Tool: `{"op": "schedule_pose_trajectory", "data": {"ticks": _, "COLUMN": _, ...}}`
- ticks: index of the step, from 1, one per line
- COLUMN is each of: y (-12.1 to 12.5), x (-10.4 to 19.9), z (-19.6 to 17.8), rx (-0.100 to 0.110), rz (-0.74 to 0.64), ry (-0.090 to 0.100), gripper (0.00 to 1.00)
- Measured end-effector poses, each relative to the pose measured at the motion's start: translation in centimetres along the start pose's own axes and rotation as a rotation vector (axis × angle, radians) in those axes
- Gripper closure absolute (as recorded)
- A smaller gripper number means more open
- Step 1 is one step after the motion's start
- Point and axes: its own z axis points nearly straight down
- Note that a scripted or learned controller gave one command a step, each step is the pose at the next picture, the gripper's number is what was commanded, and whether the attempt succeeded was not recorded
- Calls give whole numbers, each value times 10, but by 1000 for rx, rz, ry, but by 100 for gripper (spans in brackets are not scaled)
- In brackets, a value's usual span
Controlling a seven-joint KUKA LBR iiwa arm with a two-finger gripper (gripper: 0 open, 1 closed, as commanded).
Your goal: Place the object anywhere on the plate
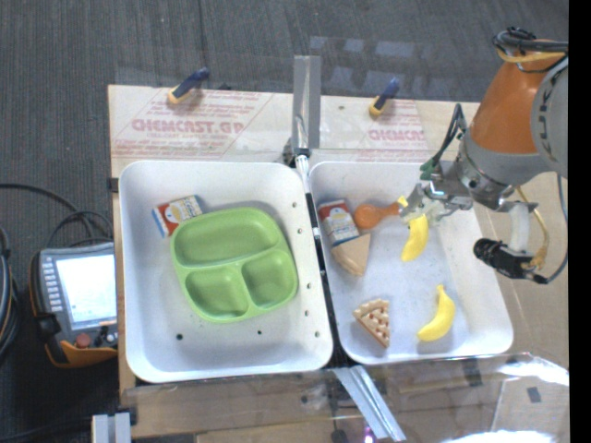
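The green three-compartment plate [235, 263] lies in the left bin [138, 247]. Over the right bin [480, 293], the claw [427, 206] pinches the top of a small yellow banana [416, 236], curved and hanging upright just beneath it, its fingers closed on it.

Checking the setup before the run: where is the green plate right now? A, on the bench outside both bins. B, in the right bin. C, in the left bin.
C: the green plate lies inside the left bin, beside a small carton.
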Motion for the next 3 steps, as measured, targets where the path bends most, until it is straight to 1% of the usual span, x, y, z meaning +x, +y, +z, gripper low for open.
{"op": "schedule_pose_trajectory", "data": {"ticks": 1, "y": 12, "x": 106, "z": 31, "rx": 2, "rz": 56, "ry": 5, "gripper": 100}}
{"op": "schedule_pose_trajectory", "data": {"ticks": 2, "y": -46, "x": 210, "z": 30, "rx": 3, "rz": 150, "ry": 5, "gripper": 100}}
{"op": "schedule_pose_trajectory", "data": {"ticks": 3, "y": -46, "x": 210, "z": 31, "rx": 3, "rz": 150, "ry": 6, "gripper": 0}}
